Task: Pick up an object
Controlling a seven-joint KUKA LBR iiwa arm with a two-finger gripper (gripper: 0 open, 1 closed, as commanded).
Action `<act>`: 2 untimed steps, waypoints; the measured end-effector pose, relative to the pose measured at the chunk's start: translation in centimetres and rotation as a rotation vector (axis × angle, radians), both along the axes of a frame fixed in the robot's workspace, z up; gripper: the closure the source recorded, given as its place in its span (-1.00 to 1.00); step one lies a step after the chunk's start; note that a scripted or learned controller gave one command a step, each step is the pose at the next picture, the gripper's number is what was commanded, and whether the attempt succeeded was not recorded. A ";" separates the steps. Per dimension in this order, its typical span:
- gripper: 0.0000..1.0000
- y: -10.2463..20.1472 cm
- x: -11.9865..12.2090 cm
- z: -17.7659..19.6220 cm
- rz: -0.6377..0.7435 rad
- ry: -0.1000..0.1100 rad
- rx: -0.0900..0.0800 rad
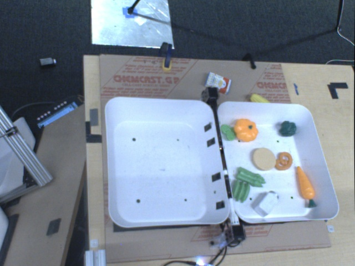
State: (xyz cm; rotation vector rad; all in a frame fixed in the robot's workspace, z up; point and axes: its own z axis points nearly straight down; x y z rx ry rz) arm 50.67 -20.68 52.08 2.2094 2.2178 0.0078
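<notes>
1. Across the right bin lie the candidates: a pumpkin, a carrot, a pretzel, a round biscuit, green pods, and what may be a white block.
2. Whether the tool is apart or together cannot be told.
3. Best choice is probably the pumpkin: approach straight down, straddling it, clear of the green piece touching it.

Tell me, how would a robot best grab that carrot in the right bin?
Probably across the carrot's thick orange middle, coming straight down from above. It lies flat, pointing along the right bin's wall, so fingers closing across its narrow width should fit, though the wall side looks tight.
</notes>
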 end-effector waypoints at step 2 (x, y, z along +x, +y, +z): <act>1.00 0.1 -2.0 -9.9 -0.003 0.011 0.004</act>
